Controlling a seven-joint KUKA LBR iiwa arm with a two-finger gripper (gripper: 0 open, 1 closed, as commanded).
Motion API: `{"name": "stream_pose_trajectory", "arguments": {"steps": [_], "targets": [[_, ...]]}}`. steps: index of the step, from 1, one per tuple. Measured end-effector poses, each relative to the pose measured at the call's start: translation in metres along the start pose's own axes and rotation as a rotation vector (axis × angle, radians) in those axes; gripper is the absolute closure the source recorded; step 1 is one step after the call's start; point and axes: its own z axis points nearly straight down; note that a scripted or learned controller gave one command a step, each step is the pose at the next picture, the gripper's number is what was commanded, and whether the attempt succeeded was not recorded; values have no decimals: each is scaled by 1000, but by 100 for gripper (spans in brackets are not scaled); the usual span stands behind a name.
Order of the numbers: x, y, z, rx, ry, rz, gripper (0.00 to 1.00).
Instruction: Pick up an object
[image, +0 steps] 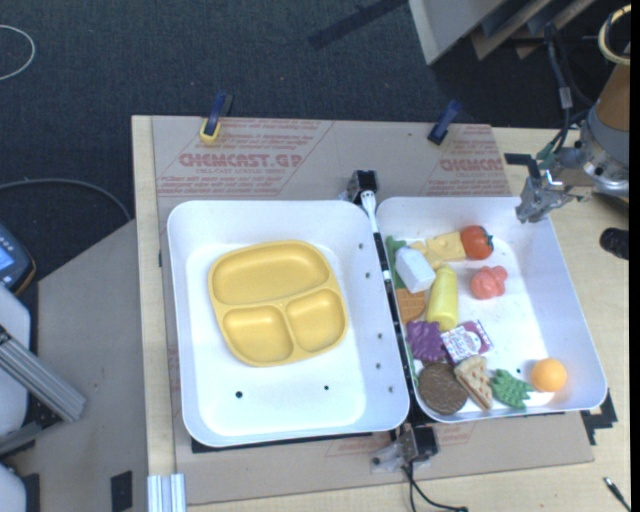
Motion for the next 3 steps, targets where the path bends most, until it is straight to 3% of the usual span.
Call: {"name": "stream_pose_trajectory", "arguments": {"steps": [1, 3], "targets": [[48, 12, -3, 0, 1, -4, 100], [163, 11, 13, 7, 5, -6, 100]]}}
